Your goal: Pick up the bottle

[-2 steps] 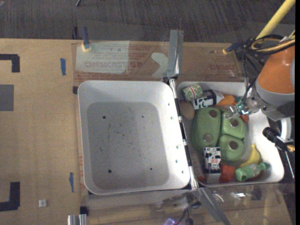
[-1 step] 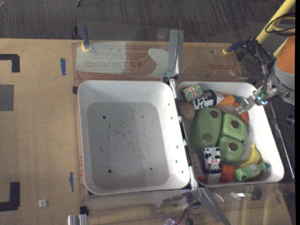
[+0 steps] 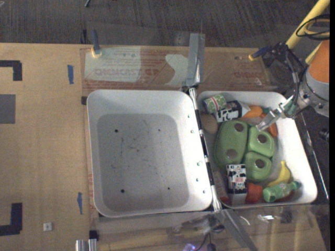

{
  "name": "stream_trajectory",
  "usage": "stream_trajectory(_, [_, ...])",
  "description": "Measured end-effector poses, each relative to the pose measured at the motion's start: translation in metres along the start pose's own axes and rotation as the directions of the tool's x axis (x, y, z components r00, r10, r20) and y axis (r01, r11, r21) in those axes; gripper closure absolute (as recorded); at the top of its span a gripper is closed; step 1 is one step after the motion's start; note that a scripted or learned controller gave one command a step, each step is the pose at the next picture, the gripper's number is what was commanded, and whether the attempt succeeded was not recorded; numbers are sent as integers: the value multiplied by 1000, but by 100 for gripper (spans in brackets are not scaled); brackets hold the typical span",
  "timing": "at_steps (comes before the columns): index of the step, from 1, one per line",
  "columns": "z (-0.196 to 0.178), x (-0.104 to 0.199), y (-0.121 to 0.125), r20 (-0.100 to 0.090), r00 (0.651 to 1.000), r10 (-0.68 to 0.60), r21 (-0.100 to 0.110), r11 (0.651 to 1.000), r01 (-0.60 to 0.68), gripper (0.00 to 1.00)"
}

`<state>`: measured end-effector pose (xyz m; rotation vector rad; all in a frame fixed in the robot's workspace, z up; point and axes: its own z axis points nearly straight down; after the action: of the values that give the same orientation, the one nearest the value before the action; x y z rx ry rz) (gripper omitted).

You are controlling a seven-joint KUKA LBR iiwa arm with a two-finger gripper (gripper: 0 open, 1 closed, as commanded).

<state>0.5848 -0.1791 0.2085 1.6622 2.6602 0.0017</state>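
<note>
The bottle (image 3: 280,191) is green with an orange label and lies on its side in the near right corner of the right bin (image 3: 305,156). A yellow banana (image 3: 282,173) rests just above it and a red item (image 3: 254,192) touches its left end. My gripper (image 3: 268,120) hangs over the far part of the same bin, above an orange item (image 3: 256,111) and the upper edge of a green holed toy (image 3: 244,145). It is well away from the bottle, which lies toward the near side of the bin.
The right bin also holds a green can (image 3: 214,103), two cow-print cartons (image 3: 230,111) (image 3: 236,178) and a brown item (image 3: 209,123). The left bin (image 3: 141,150) adjoins it across a shared rim. Cables (image 3: 293,61) trail beside the arm at the right.
</note>
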Motion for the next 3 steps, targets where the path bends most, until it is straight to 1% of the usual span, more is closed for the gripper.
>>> stream_trajectory(1, [104,5,1,10,1000,-9,-8,1000,9,0])
stream_trajectory(2, [105,50,-53,58,998,-9,-31,999,11,0])
stream_trajectory(3, [91,47,-50,70,998,-8,-42,999,11,100])
